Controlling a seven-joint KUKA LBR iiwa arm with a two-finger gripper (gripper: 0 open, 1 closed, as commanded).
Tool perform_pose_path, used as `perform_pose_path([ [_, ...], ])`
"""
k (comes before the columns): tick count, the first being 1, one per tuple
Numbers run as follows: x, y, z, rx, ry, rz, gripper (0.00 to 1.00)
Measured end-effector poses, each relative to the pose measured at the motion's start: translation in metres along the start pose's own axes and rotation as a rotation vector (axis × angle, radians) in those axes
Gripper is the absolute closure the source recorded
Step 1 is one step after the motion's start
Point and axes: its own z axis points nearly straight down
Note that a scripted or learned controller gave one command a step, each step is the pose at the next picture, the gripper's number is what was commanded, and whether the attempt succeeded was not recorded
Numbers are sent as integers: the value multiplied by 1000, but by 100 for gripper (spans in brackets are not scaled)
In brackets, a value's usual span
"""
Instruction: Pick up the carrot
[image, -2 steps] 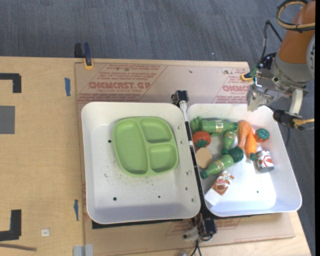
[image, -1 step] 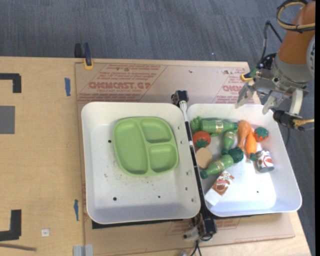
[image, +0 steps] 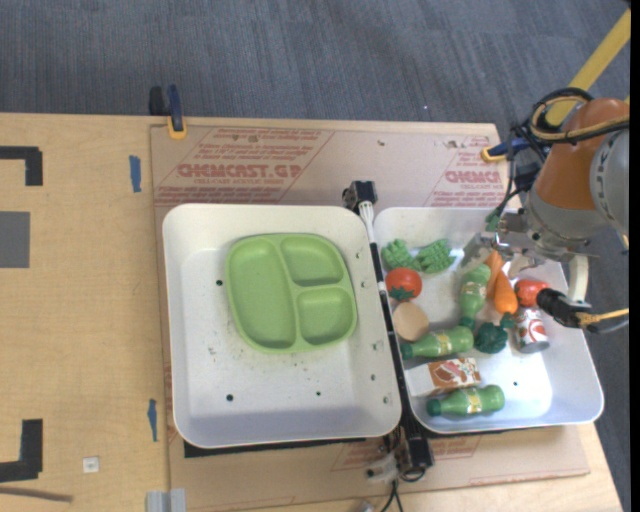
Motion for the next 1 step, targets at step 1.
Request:
perform_pose_path([
  [1,-1,1,-11,-3,-2,0,100],
])
